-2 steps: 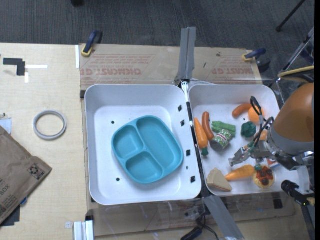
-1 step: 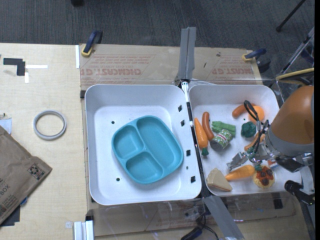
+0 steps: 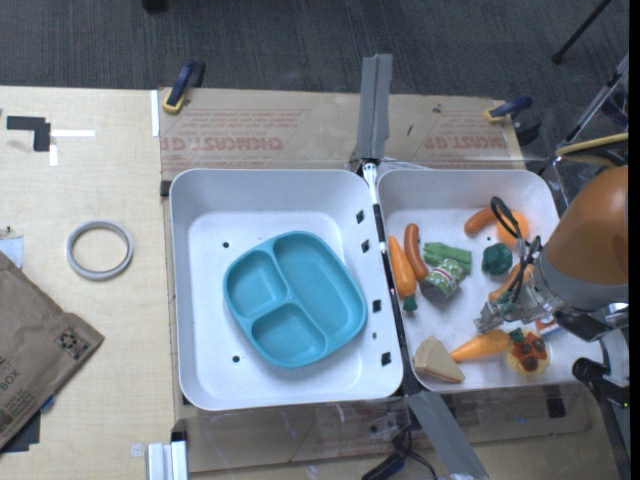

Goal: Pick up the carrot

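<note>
The carrot (image 3: 479,346) is an orange tapered piece lying near the front of the right bin (image 3: 455,190), with its thin tip pointing left. My gripper (image 3: 500,313) hangs low just above and behind the carrot's thick right end, close to it or touching it. The grey arm with its orange band (image 3: 598,230) comes in from the right and covers that bin's right side. The carrot still rests on the bin floor.
The right bin is crowded: a tan wedge (image 3: 437,360) beside the carrot's tip, two orange sausages (image 3: 402,265), green lettuce (image 3: 446,257), a dark green lump (image 3: 497,259), a curved orange piece (image 3: 481,218) and a red-spotted item (image 3: 527,354). A blue divided plate (image 3: 294,298) lies in the left bin.
</note>
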Controlling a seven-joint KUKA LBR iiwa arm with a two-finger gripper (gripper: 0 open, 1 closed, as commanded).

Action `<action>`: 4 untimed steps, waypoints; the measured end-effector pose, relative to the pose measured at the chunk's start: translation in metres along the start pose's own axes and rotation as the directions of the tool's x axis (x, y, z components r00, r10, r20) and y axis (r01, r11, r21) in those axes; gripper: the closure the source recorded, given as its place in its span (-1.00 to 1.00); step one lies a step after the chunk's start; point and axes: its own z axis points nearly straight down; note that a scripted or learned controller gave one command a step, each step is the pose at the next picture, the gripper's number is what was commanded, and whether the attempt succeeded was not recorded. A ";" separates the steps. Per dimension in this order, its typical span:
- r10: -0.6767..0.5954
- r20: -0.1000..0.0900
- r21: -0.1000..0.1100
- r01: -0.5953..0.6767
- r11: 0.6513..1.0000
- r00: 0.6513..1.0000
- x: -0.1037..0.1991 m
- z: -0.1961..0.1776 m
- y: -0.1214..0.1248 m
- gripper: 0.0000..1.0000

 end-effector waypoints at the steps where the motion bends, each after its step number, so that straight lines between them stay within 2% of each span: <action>1: 0.000 0.000 0.000 0.000 1.000 1.000 0.000 0.000 0.000 -1.00; 2: 0.023 -0.001 0.001 -0.023 1.000 1.000 0.001 0.009 -0.001 -1.00; 3: 0.025 0.000 0.001 -0.025 1.000 1.000 0.000 0.000 -0.001 1.00; 4: 0.025 0.000 0.001 -0.025 1.000 1.000 0.000 0.000 -0.001 -1.00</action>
